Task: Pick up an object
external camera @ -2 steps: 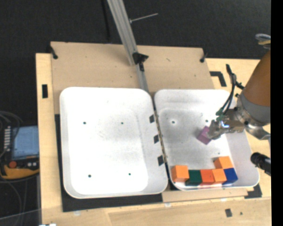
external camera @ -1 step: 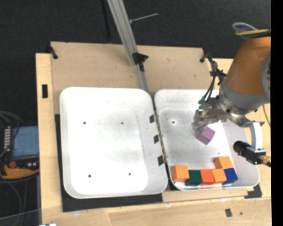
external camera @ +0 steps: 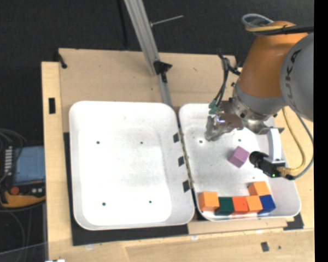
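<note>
My gripper (external camera: pixel 214 130) hangs over the back left part of the right bin (external camera: pixel 199 146), below the orange-banded wrist (external camera: pixel 265 64). A purple block (external camera: pixel 239 156) lies tilted in the middle of that bin, to the right of the gripper and nearer the front, apart from it. Along the bin's front wall sits a row of blocks: orange (external camera: pixel 209 200), green (external camera: pixel 225 205), red-orange (external camera: pixel 240 204), orange (external camera: pixel 253 203) and blue (external camera: pixel 267 202). One more orange block (external camera: pixel 258 189) rests just behind the row's right end. I see nothing between the gripper and the bin floor.
The left bin (external camera: pixel 126 162) lies beside the right one, with a ridge (external camera: pixel 181 157) between them. A slanted metal rail (external camera: pixel 147 42) runs from the top down to the bins' back edge. Cables and a black fitting (external camera: pixel 265 165) hang from the arm over the right bin's right side.
</note>
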You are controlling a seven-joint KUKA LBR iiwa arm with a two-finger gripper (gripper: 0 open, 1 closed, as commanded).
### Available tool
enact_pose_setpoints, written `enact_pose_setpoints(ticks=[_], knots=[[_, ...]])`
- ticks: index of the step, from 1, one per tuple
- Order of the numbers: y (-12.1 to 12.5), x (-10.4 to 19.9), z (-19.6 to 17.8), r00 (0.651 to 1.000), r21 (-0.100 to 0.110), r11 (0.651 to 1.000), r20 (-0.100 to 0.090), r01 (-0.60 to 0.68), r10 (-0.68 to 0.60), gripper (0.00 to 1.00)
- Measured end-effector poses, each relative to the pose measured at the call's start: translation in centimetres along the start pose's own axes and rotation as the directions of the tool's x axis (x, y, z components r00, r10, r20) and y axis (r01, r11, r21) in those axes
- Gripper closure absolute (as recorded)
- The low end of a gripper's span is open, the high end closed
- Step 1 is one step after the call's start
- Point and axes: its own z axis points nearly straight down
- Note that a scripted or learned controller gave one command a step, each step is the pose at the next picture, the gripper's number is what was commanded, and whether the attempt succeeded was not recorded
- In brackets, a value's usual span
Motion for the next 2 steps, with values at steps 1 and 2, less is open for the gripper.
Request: enact_pose_setpoints(ticks=[1,2], knots=[[2.0,4.6,-0.4,1.000,0.000,1.000,0.002,-0.002,0.002,1.00],[5.2,8.7,-0.2,1.000,-0.001,1.000,0.003,-0.003,0.003,1.00]])
